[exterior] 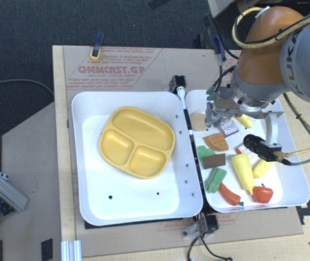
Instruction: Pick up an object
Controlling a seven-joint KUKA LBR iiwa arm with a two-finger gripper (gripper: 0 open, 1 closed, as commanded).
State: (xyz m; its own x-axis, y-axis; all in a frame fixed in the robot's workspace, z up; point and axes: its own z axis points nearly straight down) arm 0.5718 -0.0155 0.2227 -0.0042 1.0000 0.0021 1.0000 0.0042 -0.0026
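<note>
Yellow three-compartment plastic tray point(137, 142) flat, centre of left white bin point(89, 200). Small plastic toy foods point(236, 173) clustered in right white bin point(298, 186), near front edge.

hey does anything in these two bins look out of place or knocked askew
Nothing looks spilled or damaged. The yellow divided plate lies flat but turned at an angle in the left bin; the toy foods sit bunched in the right bin.

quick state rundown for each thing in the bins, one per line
yellow tray: upright, lying flat in left bin, compartments bare
tool: over right bin's far end
yellow bottle: lying on its side, right bin
brown block: lying flat, right bin
</note>
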